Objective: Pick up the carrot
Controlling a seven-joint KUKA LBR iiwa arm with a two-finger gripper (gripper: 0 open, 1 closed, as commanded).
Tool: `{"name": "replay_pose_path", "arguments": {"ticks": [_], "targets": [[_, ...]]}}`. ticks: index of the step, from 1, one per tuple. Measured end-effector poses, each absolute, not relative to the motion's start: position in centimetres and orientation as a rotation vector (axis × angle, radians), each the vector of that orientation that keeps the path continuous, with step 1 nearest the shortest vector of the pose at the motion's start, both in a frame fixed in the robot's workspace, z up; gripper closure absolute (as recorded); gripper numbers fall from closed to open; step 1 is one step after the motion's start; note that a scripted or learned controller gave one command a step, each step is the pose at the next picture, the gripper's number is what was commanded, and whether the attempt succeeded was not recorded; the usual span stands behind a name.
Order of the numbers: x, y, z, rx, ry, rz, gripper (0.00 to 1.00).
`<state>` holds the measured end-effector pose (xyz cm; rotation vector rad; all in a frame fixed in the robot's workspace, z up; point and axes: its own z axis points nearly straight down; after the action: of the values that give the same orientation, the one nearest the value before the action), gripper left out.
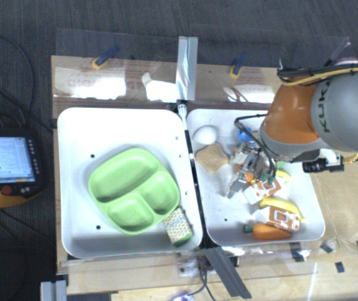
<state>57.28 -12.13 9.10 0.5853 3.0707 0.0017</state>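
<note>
From my remote seat I look down on a counter [72,83] carrying two shallow white bins side by side, split by a dark divider so that each bin's contents stay on their own side.

The left bin [78,137] holds a lime-green plate with three compartments [135,189], lying flat near the middle, and a small patterned carton [179,226] leaning against the bin's near wall by the divider.

The grey arm with its orange band [310,121] reaches in from the right and hangs over the right bin [219,221], wrist bent downward, which I judge to be a working pose above the clutter.

The end effector [246,170] points down into the middle of that bin, among the small packets (its fingers look set fairly close together, with nothing visibly between them).

In the right bin, a tan slice of bread [211,158] lies by the divider with a white egg-like ball [205,134] just behind it. A yellow banana [279,205] lies across a pile of small printed packets nearer the front.

The carrot [270,232], orange with a green stub, lies on its side along the bin's near wall, just below a red-and-white packet [283,218] that touches it. It is near the end effector but apart from it, so I judge the pick has not been made.
</note>
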Motion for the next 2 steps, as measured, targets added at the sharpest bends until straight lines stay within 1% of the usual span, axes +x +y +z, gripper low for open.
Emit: {"name": "replay_pose_path", "arguments": {"ticks": [1, 2], "targets": [[57.5, -12.1, 10.3, 0.582, 3.064, 0.000, 1.00], [59.6, -5.2, 22.0, 0.560, 3.078, 0.004, 1.00]]}}
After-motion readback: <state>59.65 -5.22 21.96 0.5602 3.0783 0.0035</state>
